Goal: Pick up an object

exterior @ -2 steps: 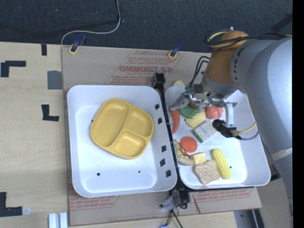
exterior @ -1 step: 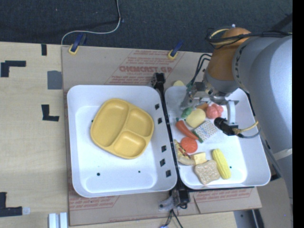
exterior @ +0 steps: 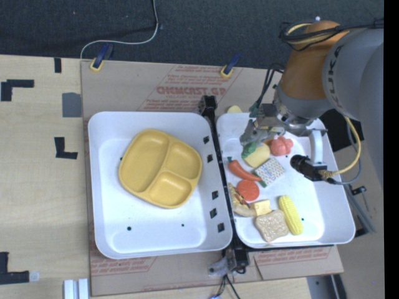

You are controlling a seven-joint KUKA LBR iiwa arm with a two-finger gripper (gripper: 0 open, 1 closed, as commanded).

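Observation:
The right bin (exterior: 336, 226) holds several toy foods: a red strawberry-like piece (exterior: 281, 145), a pale yellow piece with a green top (exterior: 255, 155), an orange carrot (exterior: 242, 170), a red tomato (exterior: 248, 190), a checkered cracker (exterior: 270, 171), a corn cob (exterior: 290, 214), a slice of toast (exterior: 272, 225) and a cheese cube (exterior: 262, 207). My gripper (exterior: 257, 134) hangs low over the bin's far left part, just above the pale yellow piece. The wrist hides its fingertips.
In the left bin (exterior: 103, 217) lies a yellow divided plate (exterior: 160, 167). A black divider (exterior: 214, 167) runs between the bins. A small pale object (exterior: 234, 110) sits at the right bin's far rim. The arm's black cable fitting (exterior: 307, 166) overhangs the right bin.

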